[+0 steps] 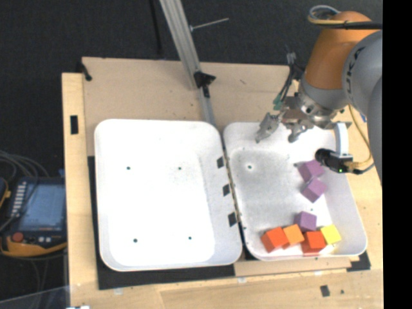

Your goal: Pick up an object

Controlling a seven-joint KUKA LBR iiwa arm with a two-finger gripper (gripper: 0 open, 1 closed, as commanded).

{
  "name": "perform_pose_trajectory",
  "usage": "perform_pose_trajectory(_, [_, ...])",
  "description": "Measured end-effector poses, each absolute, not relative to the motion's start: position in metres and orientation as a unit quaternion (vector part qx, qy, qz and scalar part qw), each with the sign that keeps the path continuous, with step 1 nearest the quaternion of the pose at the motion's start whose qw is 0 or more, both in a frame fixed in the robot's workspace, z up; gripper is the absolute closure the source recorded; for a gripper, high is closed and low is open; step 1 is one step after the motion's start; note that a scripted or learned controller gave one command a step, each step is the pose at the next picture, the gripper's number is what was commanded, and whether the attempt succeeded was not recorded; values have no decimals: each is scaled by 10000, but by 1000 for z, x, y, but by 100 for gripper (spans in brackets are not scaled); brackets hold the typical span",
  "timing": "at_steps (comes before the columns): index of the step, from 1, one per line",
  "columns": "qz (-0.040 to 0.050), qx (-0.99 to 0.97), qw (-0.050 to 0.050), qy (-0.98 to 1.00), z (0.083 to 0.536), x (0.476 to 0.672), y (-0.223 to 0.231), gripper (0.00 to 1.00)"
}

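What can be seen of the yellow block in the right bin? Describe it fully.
The yellow block is a small cube, plain and matte, perhaps foam or painted wood. It lies flat on the floor of the right bin, near that bin's near right corner, at the right end of a cluster. An orange block sits against its left side. The gripper hangs apart from it, over the bin's far end.

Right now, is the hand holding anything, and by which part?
Nothing. The two-finger hand hangs open above the right white bin, apart from the small purple, orange and yellow blocks.
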State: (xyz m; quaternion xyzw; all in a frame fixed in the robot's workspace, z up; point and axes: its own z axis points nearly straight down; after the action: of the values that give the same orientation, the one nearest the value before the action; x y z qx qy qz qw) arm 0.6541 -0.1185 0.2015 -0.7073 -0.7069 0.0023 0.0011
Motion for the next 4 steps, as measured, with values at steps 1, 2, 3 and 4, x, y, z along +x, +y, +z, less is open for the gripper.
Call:
perform_pose_trajectory(1, [19,-7083,4,-7059,159,651,-120,0])
perform_pose_trajectory(2, [20,-7075,11,-7067,98,655,-118,0])
perform_pose_trajectory(3, [-16,-7087,-26,-7055,114,657,-119,100])
perform_pose_trajectory(4, [-15,-7088,-25,-7054,159,656,-124,100])
